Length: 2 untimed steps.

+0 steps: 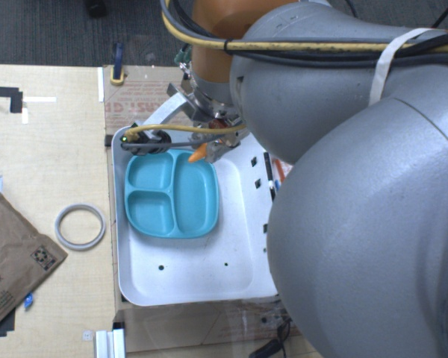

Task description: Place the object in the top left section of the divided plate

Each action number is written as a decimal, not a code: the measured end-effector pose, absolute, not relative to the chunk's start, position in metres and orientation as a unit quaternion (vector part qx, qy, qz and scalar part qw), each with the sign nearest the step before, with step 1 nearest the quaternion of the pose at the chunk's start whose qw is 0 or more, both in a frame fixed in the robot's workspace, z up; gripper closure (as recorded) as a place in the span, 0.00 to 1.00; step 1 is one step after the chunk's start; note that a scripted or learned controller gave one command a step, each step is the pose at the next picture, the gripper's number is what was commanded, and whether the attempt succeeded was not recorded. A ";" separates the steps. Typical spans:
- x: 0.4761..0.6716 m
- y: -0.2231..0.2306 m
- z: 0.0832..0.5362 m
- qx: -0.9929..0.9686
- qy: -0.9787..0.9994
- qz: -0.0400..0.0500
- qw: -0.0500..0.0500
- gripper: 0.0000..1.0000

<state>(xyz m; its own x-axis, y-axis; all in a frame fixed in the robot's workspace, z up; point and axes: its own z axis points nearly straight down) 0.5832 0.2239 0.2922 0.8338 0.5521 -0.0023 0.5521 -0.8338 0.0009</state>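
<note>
A light blue divided plate lies in the upper left part of the white bin. It has two small sections on its left and one long section on its right. My gripper hangs over the plate's top edge, above the long right section. It is shut on a small orange object, which pokes out between the fingertips. The orange object is to the right of the top left section, which holds nothing. The arm hides the right side of the bin.
A grey ring lies on the wooden bench left of the bin, with a brown cardboard box further left. A reddish scrap shows at the arm's edge. The bin's bare floor stretches below the plate.
</note>
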 end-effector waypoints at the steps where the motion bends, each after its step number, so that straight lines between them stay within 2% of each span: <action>1: 0.551 0.229 0.379 0.917 0.398 -0.002 0.001 1.00; 2: 0.525 0.226 0.391 0.862 0.507 -0.004 0.001 1.00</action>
